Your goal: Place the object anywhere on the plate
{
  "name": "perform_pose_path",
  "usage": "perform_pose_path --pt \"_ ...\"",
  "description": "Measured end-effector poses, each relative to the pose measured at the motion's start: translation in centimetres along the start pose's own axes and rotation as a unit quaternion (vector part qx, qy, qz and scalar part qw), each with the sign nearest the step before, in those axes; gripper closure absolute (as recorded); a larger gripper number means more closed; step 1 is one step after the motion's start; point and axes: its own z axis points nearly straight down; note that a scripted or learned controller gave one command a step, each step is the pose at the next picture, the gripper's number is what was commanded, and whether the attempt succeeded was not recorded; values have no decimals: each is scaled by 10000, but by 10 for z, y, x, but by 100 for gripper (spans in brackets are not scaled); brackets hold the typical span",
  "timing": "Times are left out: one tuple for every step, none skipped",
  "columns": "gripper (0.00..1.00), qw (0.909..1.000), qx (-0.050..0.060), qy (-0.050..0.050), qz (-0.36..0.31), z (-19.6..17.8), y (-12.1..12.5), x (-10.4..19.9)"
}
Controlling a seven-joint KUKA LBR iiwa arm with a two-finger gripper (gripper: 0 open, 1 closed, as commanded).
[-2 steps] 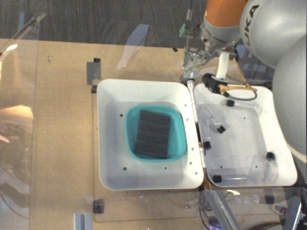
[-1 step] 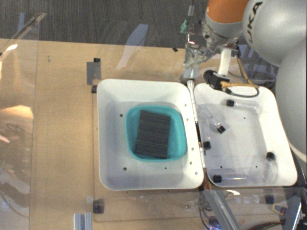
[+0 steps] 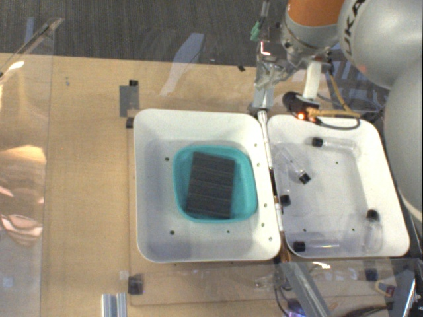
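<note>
two shallow white bins side by side on a wooden bench. in the left bin [image 3: 152, 230], a teal plate [image 3: 246, 197] with a dark ribbed rectangular object [image 3: 211, 185] lying flat on it. above the right bin [image 3: 390, 230], at its far left corner, the grey-and-orange arm [image 3: 330, 5] with its gripper [image 3: 268, 78].

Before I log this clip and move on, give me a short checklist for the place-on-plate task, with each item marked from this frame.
1. Dark ribbed block lies on the teal plate: ok.
2. Block sits wholly inside the plate's rim, no overhang: ok.
3. Plate rests flat in the left white bin: ok.
4. Gripper is apart from the block, above the bins' far edge: ok.
5. Nothing visible between the gripper's fingers: cannot tell, too small and blurred.
6. Right white bin holds only small dark bits and clear pieces, no second block: ok.
</note>
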Motion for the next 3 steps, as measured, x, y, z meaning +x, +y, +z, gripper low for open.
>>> perform_pose_path --pt "100 9973 244 -97 -685 125 -27 39" --pt "100 9974 212 -81 -684 113 -25 39" --pt "100 9975 182 -65 -683 101 -23 40"
